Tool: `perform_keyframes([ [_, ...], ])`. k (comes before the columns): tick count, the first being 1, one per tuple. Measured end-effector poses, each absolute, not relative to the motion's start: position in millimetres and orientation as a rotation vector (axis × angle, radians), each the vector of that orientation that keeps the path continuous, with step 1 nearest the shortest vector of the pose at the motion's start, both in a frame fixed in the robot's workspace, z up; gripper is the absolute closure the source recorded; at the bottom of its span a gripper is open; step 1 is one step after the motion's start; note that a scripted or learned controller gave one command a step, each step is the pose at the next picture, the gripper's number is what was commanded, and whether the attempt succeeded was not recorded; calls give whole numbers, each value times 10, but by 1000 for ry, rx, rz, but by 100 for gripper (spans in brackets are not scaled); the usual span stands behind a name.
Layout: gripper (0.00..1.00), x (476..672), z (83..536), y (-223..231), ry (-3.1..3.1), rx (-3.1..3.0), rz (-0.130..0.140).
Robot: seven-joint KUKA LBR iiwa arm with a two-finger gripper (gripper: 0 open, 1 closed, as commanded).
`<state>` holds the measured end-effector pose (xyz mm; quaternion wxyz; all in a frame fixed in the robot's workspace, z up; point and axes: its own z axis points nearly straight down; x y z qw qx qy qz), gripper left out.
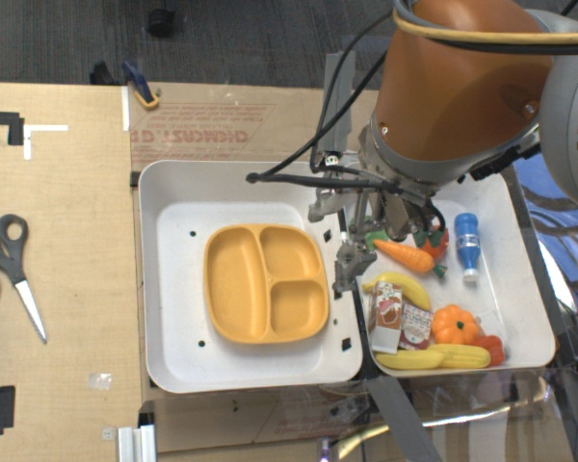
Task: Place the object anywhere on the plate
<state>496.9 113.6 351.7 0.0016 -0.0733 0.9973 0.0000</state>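
- yellow plate (266, 284), three compartments, sits in left bin (164, 258); nothing on it
- right bin (520, 258) holds toy carrot (405, 254), blue bottle (467, 245), banana (401, 288), two small packets (401, 318), orange pumpkin (455, 324), corn cob (433, 358)
- end effector (352, 248) hangs low over the divider between bins, just left of carrot; can't tell whether it is clenched or released, nothing seen in it
- orange band of arm (458, 75) looms over right bin
- scissors (14, 263) on surface (58, 335), far left
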Motion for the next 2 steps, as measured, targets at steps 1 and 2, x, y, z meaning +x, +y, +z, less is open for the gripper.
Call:
perform_keyframes([
  [1,0,5140,3190,906,3123,-330,-1],
  [2,0,5154,2994,954,3060,-707,1],
])
